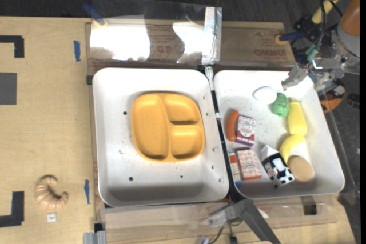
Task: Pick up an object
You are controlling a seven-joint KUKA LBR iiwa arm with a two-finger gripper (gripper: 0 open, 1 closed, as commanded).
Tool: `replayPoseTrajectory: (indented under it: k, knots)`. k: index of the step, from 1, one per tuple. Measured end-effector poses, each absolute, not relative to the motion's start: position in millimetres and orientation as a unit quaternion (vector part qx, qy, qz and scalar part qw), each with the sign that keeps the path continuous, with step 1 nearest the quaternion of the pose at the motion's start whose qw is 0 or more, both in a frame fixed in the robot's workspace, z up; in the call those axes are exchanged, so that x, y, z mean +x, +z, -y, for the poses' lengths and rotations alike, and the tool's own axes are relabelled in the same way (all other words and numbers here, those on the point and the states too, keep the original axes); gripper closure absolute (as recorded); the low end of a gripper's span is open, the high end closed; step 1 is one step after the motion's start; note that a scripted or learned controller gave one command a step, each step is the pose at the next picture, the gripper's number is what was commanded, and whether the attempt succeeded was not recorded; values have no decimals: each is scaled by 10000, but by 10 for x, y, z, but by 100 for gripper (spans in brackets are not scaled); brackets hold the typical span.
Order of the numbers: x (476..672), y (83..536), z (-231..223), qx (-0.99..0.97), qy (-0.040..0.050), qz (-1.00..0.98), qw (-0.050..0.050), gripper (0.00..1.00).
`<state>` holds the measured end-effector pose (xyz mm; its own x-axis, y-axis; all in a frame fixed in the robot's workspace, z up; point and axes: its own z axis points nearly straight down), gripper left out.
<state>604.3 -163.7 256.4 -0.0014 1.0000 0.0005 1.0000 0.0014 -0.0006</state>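
Green toy point(279, 104) just below-left of hand point(303, 74).

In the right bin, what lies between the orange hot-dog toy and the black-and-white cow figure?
In the camera view, two small printed cartons lie between the orange hot-dog toy and the black-and-white cow figure.

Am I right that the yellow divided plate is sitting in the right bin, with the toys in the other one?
Not quite. The camera view shows the yellow divided plate in the left bin; the toys, like the green one, lie in the right bin.
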Motion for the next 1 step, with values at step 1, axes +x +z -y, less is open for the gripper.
replayPoseTrajectory:
  k: [1]
  knots:
    - [5813, 1004, 1435, -6741, -22, 7386, -27, 0]
